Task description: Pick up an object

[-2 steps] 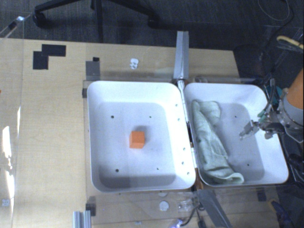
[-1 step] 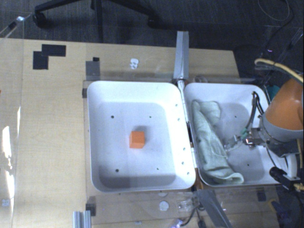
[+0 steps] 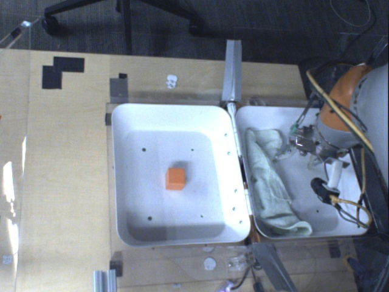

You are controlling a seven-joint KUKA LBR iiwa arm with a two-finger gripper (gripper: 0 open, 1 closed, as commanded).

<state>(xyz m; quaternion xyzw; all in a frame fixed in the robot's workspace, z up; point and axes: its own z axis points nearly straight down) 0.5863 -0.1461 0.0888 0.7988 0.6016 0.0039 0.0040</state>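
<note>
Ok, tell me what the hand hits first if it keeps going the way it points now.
Judging from the slant, the hand aims down and toward the pale green cloth in the right bin; it would likely meet the cloth's upper end first, though depth is unclear.

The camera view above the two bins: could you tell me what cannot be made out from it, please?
- Gripper, camera view: the wrist and cables cover it, so the state of its grip cannot be told.
- Cloth, right bin: its folds hide whatever may lie beneath.
- Arm: cut off by the right edge.
- Orange block, left bin: too small to show any markings.
</note>
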